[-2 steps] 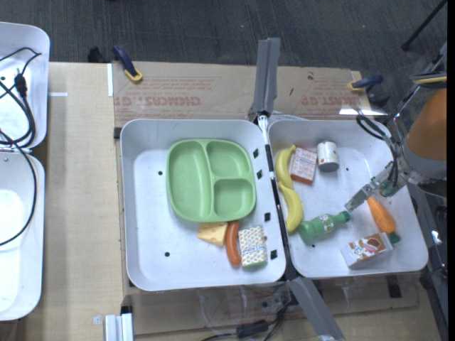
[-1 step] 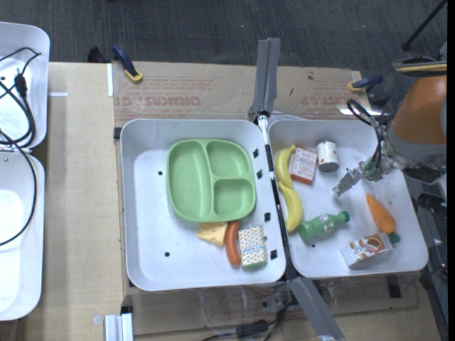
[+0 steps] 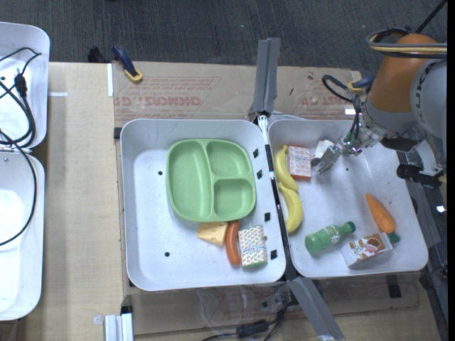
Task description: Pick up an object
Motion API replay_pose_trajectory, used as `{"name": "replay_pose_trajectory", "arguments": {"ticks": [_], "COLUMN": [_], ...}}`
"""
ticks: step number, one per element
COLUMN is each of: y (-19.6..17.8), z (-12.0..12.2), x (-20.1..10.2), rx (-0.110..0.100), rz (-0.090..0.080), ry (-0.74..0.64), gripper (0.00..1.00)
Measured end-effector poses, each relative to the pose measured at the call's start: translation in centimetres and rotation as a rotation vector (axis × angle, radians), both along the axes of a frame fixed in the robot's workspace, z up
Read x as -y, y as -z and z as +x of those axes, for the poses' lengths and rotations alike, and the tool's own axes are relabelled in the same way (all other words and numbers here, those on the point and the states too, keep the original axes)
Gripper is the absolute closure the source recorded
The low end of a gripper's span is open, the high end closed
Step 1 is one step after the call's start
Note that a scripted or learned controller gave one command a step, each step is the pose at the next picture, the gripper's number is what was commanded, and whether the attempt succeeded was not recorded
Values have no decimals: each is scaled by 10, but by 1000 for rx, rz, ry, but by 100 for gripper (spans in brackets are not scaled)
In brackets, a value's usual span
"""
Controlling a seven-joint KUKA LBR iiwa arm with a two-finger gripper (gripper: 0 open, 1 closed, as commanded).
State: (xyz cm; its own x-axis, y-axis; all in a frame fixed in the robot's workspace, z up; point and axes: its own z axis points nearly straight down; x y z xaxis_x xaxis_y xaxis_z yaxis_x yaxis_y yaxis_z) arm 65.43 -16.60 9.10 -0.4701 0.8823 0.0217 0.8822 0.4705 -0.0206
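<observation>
The hand [image 3: 325,158] hangs low over the upper part of the right bin [image 3: 398,261], at the end of the grey arm [image 3: 419,84] that reaches in from the right with its orange band above the wrist. Whether it is spread or pressed together cannot be told from this slant, and nothing can be seen pinched in it. Just to its left lies a small red and white packet [image 3: 299,162], flat on the bin floor and close to the hand's tip, though whether they touch is unclear. Beside the packet, along the bin's left wall, two yellow bananas [image 3: 288,190] lie end to end, curved and running top to bottom. Lower in the same bin a green bottle [image 3: 328,237] with a white label lies on its side, and just to its right is a small carton [image 3: 368,250] printed in brown and white. An orange carrot [image 3: 380,214] with a green tip lies slanted above the carton, near the right wall. In the left bin [image 3: 142,212] a pale green divided plate [image 3: 211,178] sits toward the upper middle. Below its lower edge are a yellow wedge of cheese [image 3: 212,233], a reddish sausage [image 3: 232,243] and a small patterned box [image 3: 252,246], close together. Both bins rest on the table [image 3: 78,190].
</observation>
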Motion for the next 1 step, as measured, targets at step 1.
{"name": "replay_pose_trajectory", "arguments": {"ticks": [1], "y": [-14], "z": [7], "x": [3], "rx": [36], "rz": [-12], "ry": [4], "gripper": [100]}}
